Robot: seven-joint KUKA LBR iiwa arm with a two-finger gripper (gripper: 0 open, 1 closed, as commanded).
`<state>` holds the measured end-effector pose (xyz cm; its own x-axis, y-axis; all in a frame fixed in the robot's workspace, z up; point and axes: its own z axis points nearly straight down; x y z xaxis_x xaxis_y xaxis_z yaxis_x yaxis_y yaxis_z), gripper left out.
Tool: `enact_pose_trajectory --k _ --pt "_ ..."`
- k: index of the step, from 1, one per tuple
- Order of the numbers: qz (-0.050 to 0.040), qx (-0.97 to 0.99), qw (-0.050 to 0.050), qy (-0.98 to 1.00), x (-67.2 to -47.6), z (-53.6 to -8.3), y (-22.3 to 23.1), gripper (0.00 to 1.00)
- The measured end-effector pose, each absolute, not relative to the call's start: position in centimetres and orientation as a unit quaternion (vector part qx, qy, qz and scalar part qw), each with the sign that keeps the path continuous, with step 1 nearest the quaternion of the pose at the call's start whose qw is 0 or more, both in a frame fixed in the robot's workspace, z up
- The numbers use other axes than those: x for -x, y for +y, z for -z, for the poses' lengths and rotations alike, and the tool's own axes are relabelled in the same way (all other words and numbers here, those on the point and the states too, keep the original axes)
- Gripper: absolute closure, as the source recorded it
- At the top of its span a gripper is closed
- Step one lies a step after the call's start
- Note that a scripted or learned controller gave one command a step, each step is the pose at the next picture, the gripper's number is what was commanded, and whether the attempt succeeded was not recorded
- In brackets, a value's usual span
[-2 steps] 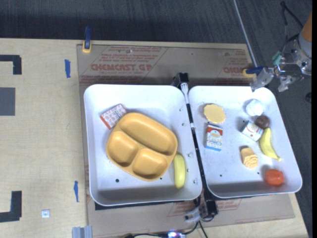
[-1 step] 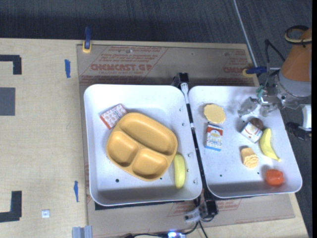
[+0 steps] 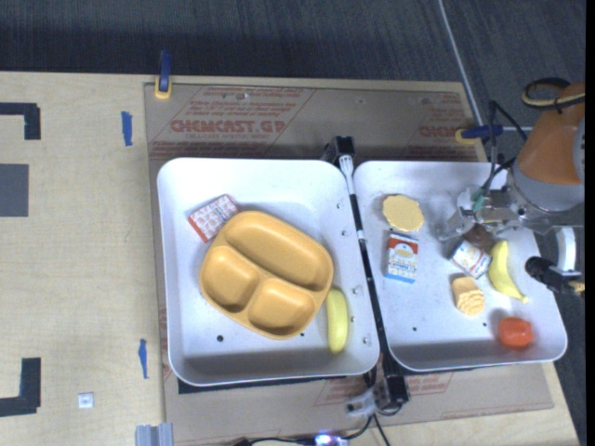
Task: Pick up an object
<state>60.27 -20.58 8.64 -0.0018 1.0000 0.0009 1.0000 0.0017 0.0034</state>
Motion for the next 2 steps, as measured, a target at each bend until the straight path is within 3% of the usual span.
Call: enact_pose_trajectory --k 1,2 --pt "-0.0013 -0.707 0.002 0.707 -60.3 -9.6 -20.7 1.00" --pt "-0.0007 -0.707 0.001 0.708 -57.6 -21.0 -12.1 1.00"
